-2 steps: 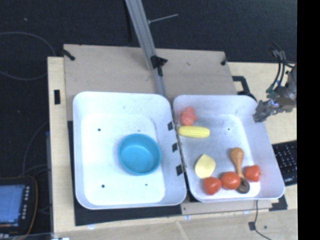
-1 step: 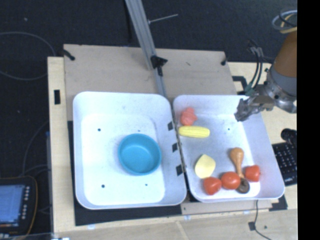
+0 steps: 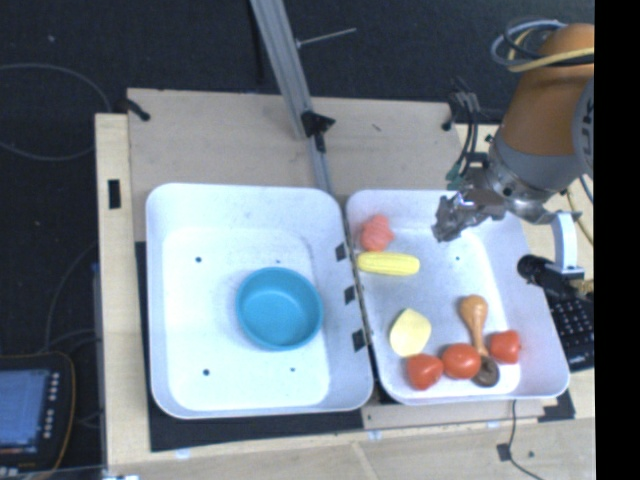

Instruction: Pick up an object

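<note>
Bench (image 3: 230, 138) of pale board on dark floor, two white bins (image 3: 180, 218), jaws state unclear above right bin.

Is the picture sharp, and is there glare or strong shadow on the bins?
Camera view: mildly soft overall, the claw darkest and least distinct; the white bins look bright, nearly washed out; the blue bowl casts only a faint shadow.
</note>
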Controlling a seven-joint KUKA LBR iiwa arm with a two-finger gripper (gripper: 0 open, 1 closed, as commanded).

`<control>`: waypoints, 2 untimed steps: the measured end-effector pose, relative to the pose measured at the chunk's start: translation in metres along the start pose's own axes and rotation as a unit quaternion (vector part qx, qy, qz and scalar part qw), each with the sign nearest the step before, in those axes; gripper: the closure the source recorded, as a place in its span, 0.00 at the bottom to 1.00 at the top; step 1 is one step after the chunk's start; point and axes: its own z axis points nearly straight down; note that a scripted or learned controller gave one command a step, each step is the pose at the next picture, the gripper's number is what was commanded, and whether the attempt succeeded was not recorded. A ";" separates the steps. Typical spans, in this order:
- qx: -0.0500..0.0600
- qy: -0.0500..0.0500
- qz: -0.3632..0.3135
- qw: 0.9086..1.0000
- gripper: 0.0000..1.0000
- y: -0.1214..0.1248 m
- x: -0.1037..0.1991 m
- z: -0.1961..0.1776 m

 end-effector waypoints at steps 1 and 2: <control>-0.001 0.000 0.000 1.000 1.00 0.015 0.051 0.008; -0.002 0.000 0.000 1.000 1.00 0.022 0.094 0.008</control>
